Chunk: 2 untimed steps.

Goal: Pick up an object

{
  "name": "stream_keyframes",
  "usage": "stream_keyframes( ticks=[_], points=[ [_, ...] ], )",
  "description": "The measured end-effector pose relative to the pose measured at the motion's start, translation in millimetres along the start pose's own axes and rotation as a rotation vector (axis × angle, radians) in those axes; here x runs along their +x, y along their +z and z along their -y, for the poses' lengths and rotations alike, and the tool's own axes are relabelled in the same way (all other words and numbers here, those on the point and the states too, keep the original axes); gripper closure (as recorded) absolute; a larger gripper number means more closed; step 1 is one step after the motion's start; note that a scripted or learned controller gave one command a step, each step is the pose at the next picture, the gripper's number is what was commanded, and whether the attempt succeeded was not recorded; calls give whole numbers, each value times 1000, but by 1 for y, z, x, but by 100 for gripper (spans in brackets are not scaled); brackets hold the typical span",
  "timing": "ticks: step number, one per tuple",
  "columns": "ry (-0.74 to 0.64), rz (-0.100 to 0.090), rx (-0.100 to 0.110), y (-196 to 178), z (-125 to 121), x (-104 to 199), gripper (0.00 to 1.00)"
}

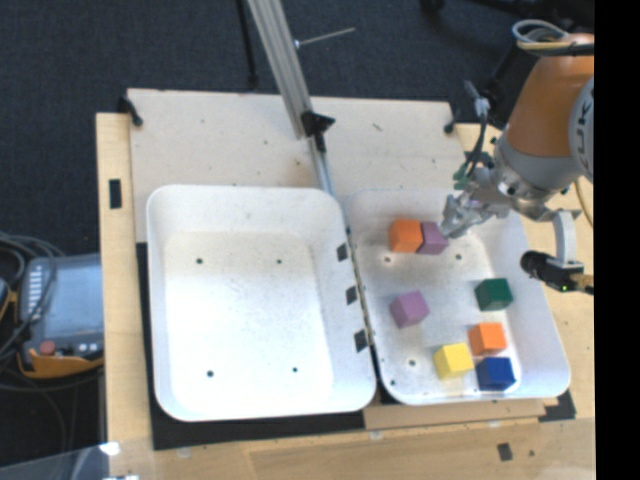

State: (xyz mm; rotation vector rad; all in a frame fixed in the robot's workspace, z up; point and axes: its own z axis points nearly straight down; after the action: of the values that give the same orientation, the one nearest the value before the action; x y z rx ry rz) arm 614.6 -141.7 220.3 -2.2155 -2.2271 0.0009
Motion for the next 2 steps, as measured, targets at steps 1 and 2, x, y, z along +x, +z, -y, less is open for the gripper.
stream_keyframes(
  ticks=[1,2],
  points=[
    [-2,-2,-2,-13,12,51,100],
    [-3,-3,-1,-21,34,108,100]
  ],
)
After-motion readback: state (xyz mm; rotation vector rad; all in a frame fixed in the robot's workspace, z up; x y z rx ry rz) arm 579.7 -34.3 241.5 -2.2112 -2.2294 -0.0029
